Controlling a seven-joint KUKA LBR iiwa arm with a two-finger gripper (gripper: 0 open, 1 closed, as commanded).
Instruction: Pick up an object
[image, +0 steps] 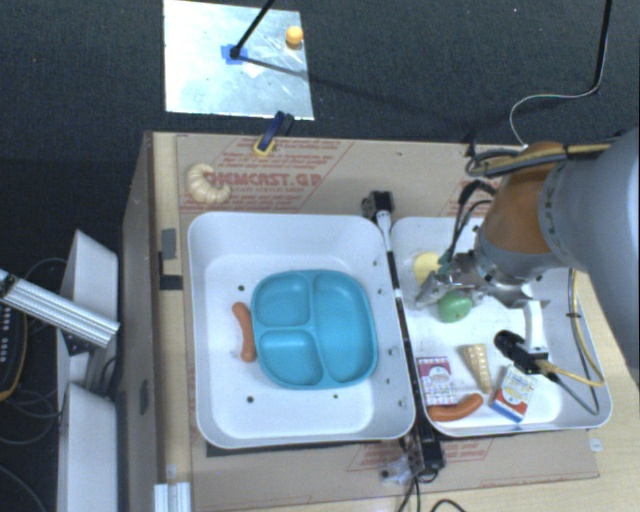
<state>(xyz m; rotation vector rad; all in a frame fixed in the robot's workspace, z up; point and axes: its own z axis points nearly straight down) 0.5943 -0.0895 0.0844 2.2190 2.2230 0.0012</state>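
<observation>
Nearest you, at the front of the right bin: an orange sausage lies along the front wall. A red-and-white carton sits just behind it, w/ a pale wedge beside that and a red-blue packet next over. They're packed close, so prob poor picks: little room for the jaws.

Mid-bin sits the green ball, the likely target. The gripper hangs right at it, touching or nearly so. You can't tell from this angle whether the jaws are open, closed or around the ball.

Judged step: seating on the ball and closing.
- Centre the jaws across its widest part and go low enough. A round, smooth thing will prob squirt out if pinched high.
- Close gently, lift straight up, and confirm the ball sits between the jaws before counting it.
- Mind the yellow fruit just behind the ball, near the wall between the bins. A jaw could nudge it.

Farther across, the left bin holds a blue divided plate and a second sausage beside it. Both are well apart from the work, so no concern.
</observation>
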